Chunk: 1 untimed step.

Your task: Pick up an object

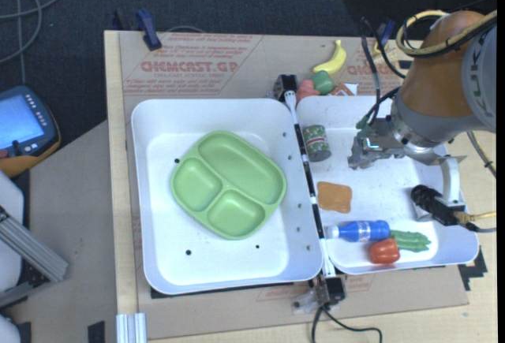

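Pincer (368,152): we cannot tell its state; it hangs over the right bin (442,255).
Objects: we see a can (316,142), flat brown slab (334,196), bottle (360,231).
Left bin (150,136): a green sectioned plate (228,184).

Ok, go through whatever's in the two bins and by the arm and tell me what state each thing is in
Green three-compartment plastic plate: flat in the left bin, holding nothing.
Small green-labelled can: on its side, right bin.
Clear bottle with blue cap: lying down, right bin.
Red and green toy vegetable: lying beside the bottle.
Tan flat piece: flat on the bin floor.
Tool: above the right bin, holding nothing.
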Each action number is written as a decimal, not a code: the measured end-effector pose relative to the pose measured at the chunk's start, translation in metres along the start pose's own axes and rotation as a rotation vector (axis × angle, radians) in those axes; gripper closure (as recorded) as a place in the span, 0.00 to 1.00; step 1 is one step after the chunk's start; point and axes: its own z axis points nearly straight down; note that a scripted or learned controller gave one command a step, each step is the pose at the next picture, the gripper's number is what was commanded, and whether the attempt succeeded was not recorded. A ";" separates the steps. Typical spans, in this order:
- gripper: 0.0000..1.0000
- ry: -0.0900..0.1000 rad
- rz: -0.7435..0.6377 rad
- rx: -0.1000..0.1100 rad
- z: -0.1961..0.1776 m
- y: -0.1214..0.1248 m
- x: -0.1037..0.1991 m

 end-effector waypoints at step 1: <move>0.00 -0.002 0.008 0.005 0.003 -0.001 -0.005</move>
